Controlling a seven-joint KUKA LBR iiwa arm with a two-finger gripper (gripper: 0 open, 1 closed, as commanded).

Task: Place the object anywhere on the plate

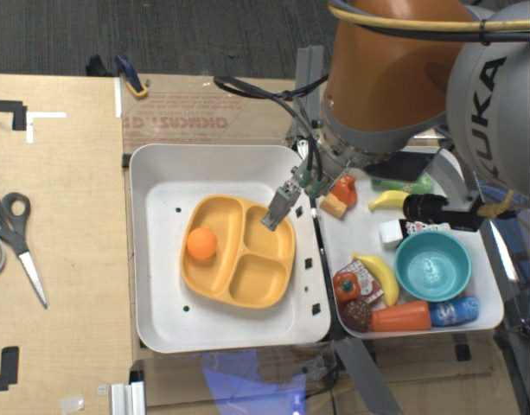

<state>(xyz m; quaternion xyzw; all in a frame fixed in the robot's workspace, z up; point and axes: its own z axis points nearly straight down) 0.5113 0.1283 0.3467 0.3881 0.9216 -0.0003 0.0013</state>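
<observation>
An orange ball (201, 243) lies in the left compartment of the yellow divided plate (260, 279), which sits in the left white bin (152, 258). My gripper (277, 210) hangs over the plate's upper right compartment, near the wall between the two bins. It is well to the right of the ball and apart from it. Nothing shows in the gripper. The arm's big orange and grey body covers the top of the right bin.
The right bin (494, 305) holds a teal bowl (431, 266), two bananas (379, 275), a black bottle (429, 207), an orange wedge (336, 201), an orange carrot-shaped toy (401, 316) and a blue bottle (455, 311). Scissors (18, 240) lie on the bench at far left.
</observation>
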